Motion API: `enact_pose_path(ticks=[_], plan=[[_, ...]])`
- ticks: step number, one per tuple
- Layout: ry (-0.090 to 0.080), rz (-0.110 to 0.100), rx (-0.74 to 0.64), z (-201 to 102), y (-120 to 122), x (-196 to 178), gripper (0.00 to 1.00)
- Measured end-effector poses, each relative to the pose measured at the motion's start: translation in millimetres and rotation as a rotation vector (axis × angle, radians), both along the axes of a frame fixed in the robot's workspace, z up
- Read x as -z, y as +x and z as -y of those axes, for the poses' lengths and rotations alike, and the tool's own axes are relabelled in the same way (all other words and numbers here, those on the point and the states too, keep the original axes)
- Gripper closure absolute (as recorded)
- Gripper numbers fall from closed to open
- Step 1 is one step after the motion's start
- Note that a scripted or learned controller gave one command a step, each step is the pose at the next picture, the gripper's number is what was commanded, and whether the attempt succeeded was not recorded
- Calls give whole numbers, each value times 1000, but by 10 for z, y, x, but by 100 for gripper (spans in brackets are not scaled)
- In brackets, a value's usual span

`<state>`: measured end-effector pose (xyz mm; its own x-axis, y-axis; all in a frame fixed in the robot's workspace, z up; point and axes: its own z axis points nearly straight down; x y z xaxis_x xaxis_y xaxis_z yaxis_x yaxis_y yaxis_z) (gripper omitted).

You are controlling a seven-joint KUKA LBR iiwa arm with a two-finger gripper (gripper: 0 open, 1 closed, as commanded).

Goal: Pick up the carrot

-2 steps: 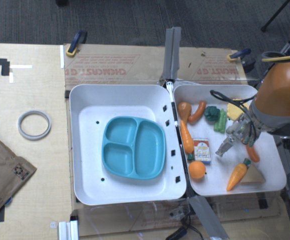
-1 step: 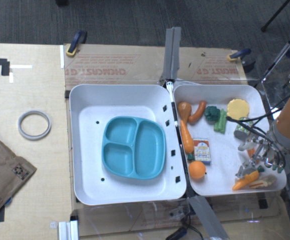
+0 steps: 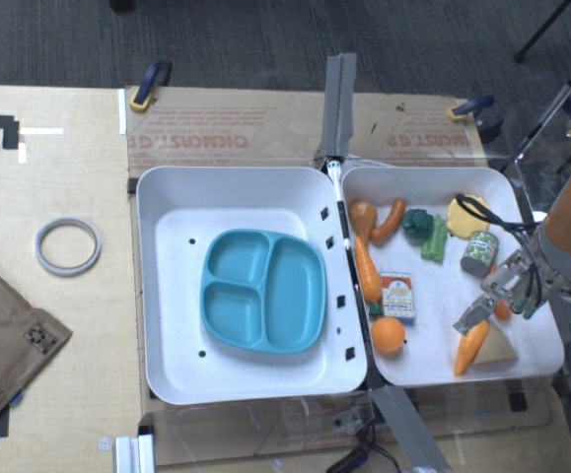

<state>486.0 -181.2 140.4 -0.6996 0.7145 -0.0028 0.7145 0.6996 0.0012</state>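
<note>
Two open fingers of the gripper (image 3: pixel 484 304) are seen poised with nothing between them, the carrot (image 3: pixel 469 347) lying just below in the right bin (image 3: pixel 443 374), beside a wedge (image 3: pixel 496 349), evidently lined up for a grasp.

Lab: clamped cardboard (image 3: pixel 305 126), tape roll (image 3: pixel 68 245)

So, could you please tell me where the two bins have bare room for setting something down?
The left bin has a bare white floor all round the blue divided plate, widest along its left wall and front. The right bin is crowded; its only bare patches lie between the small box and the end effector, and in front of the orange.
</note>
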Motion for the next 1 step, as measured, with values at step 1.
enact_pose_path(ticks=[1], plan=[[2, -2, -237, 40, -81, 490, 0]])
